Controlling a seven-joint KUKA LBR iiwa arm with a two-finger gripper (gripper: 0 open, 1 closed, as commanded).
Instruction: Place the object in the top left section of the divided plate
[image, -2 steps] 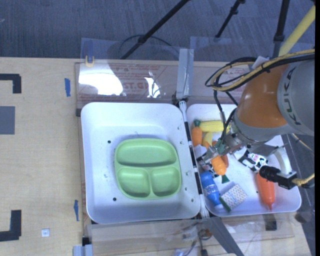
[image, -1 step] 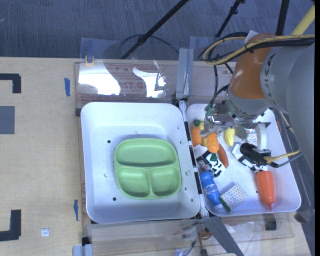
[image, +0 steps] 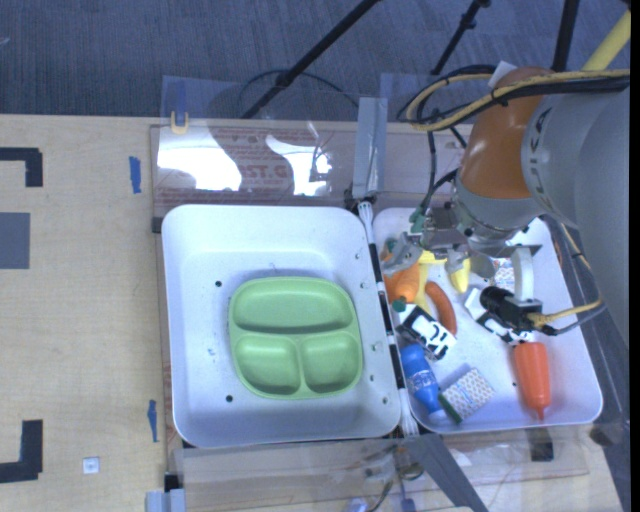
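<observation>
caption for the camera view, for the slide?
Arm's gripper low over the cluttered right bin; green divided plate waits in the left bin.

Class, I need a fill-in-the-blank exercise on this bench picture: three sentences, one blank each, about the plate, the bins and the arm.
1. The divided plate is coloured ____.
2. The divided plate lies in the ____ bin of the camera view.
3. The gripper hangs over the right bin, whose blue bottle lies near that bin's ____ edge.

Missing words: green; left; left
</observation>
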